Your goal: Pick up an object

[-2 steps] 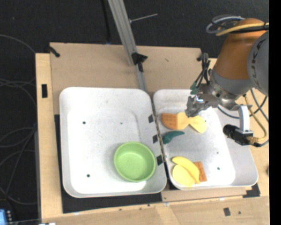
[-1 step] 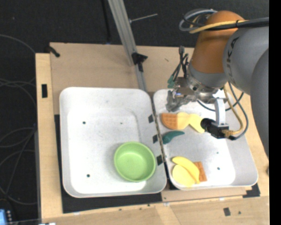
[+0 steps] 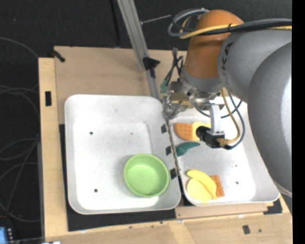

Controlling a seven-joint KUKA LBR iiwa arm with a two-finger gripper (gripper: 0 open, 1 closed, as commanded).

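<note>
Nearest, one green bowl [image 3: 146, 174] sits in the left bin [image 3: 91, 146]. The right bin [image 3: 244, 182] holds one yellow piece [image 3: 199, 185] beside an orange strip [image 3: 218, 185], then one teal piece [image 3: 186, 147], one waffle-like object [image 3: 184, 130]. Farther, the gripper [image 3: 179, 104] hangs over the bins' divide; its jaw state cannot be told.

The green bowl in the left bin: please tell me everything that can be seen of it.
The green bowl is round, light green and looks like smooth plastic, with a thick rim and nothing inside. It stands upright, mouth up, on the floor of the left bin, near that bin's front right corner, close to the wall shared with the right bin. Nothing else touches it.
</note>
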